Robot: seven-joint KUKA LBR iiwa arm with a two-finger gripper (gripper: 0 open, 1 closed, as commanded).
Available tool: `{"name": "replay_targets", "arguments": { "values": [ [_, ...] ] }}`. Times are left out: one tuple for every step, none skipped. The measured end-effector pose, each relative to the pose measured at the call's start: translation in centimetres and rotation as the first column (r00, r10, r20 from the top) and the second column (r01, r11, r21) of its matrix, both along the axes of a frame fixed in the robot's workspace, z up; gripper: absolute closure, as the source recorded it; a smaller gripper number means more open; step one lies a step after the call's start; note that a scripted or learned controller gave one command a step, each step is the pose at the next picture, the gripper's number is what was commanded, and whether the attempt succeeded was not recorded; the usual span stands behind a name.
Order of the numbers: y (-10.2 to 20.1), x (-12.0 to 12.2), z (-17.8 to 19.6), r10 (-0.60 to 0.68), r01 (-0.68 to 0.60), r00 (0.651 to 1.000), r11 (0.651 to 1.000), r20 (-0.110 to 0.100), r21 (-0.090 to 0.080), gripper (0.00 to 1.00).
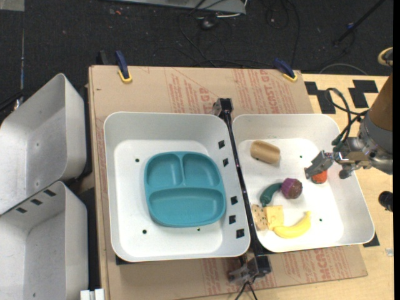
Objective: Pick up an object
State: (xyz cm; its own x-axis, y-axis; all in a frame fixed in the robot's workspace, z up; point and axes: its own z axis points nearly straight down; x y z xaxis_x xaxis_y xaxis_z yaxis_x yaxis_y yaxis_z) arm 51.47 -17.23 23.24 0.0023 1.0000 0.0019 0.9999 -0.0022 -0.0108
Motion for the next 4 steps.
{"name": "replay_targets", "arguments": {
  "values": [
    [0.0,0.2,0.5,0.003,-0.003,1.0,1.0,0.011,-0.003,0.0],
    [0.4,0.3,-3.8,0.001,-0.001,1.0,1.0,0.007,-0.001,0.0],
    [0.7,-0.2,-10.1,0.0,0.0,1.0,1.0,0.006,0.0,0.0],
    [0.8,-0.3,-14.3,0.0,0.0,1.0,1.0,0.007,-0.001,0.0]
  ]
}}
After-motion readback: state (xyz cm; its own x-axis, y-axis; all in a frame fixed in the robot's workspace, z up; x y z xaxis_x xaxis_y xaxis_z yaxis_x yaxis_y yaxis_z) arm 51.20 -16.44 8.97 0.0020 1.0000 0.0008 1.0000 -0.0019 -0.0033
